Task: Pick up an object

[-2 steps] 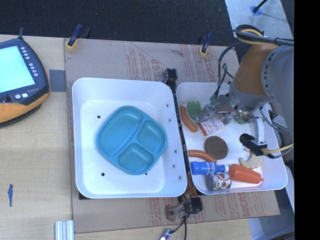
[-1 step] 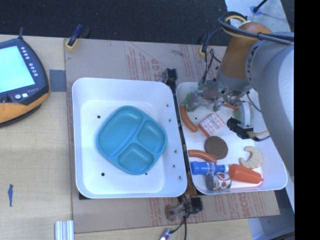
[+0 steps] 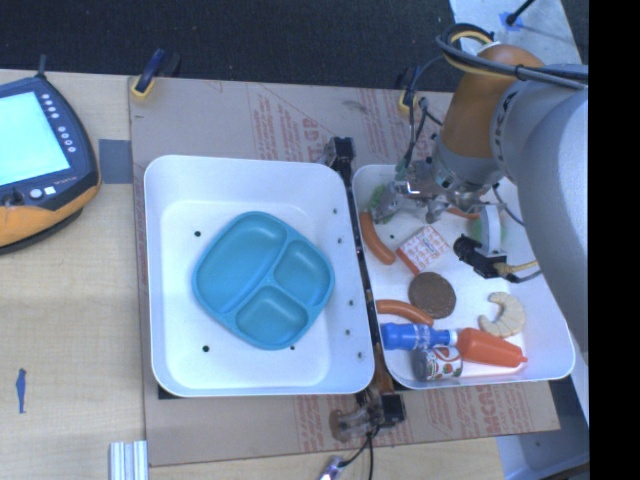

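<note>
My pincer [image 3: 428, 200] is down low in the far end of the right bin [image 3: 556, 340]. I cannot tell how it is set, because my wrist hides it. Right by it is a small green thing [image 3: 384, 201] in the bin's far left corner. Close by lie a long orange sausage [image 3: 377, 238] and a red and white packet [image 3: 425, 248]. Nearer the front sit a round brown cookie [image 3: 432, 294], a pale croissant [image 3: 503, 314], a second sausage [image 3: 404, 311], a blue bottle [image 3: 410, 337], an orange carrot [image 3: 490, 349] and a small can [image 3: 441, 364]. The left bin [image 3: 170, 298] holds a blue tray [image 3: 264, 279] with three parts. A tablet [image 3: 35, 153] with an orange edge lies on the counter [image 3: 60, 348] at the far left.
</note>
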`<state>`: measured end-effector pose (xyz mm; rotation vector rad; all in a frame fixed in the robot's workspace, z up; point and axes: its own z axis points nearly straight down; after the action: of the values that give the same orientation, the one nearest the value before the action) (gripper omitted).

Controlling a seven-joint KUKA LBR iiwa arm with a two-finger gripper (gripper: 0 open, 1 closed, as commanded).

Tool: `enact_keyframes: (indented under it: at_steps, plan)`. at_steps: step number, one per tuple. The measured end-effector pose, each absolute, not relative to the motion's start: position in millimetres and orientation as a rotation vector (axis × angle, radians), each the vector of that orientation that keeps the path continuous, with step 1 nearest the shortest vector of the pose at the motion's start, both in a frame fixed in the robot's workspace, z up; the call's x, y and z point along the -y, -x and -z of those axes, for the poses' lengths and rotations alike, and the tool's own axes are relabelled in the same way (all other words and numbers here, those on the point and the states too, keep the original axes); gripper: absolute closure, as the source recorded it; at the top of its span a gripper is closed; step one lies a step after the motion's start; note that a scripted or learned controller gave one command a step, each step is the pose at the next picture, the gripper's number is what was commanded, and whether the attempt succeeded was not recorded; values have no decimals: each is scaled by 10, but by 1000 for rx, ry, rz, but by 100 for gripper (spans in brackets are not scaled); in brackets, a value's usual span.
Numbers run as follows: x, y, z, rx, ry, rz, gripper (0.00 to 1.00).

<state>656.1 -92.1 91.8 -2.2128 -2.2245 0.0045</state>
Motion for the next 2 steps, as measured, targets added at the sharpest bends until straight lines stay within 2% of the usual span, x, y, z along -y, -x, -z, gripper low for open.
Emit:
enact_keyframes:
  at_steps: [2]
  plan:
    - [925,-6560,-917,2225,2211,-5,0]
